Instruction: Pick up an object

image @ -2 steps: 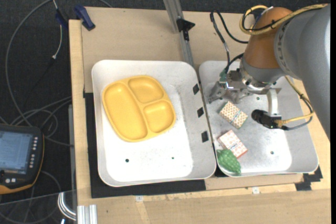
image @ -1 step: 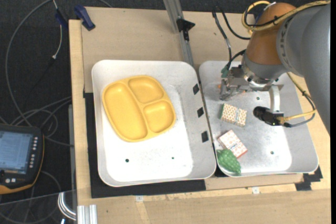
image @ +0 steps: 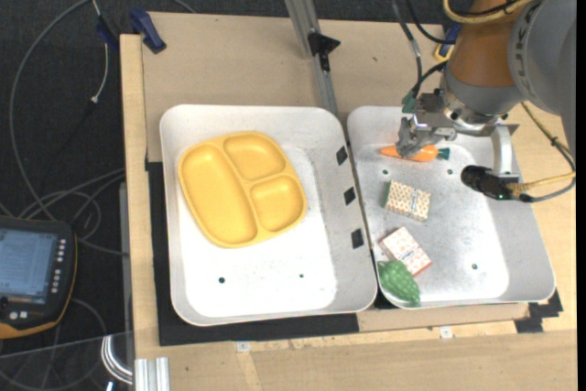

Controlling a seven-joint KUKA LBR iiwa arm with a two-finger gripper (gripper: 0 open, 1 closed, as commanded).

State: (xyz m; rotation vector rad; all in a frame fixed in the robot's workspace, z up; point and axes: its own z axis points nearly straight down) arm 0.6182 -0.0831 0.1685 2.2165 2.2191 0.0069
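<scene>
Two bins sit before me; in the right bin (image: 513, 270) my gripper (image: 417, 135) hangs directly over the orange carrot (image: 414, 153) (whether it clamps, I cannot tell). Below the carrot lie a patterned box (image: 407, 200), a small carton (image: 406, 251) and a green toy (image: 399, 281).

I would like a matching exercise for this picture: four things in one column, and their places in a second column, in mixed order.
Things:
1. yellow tray
2. orange carrot
3. green toy
4. patterned box

Places:
A. near front edge of the right bin
B. under the claw
C. in the left bin
D. middle of the right bin

Pairs: 1-C, 2-B, 3-A, 4-D
</scene>
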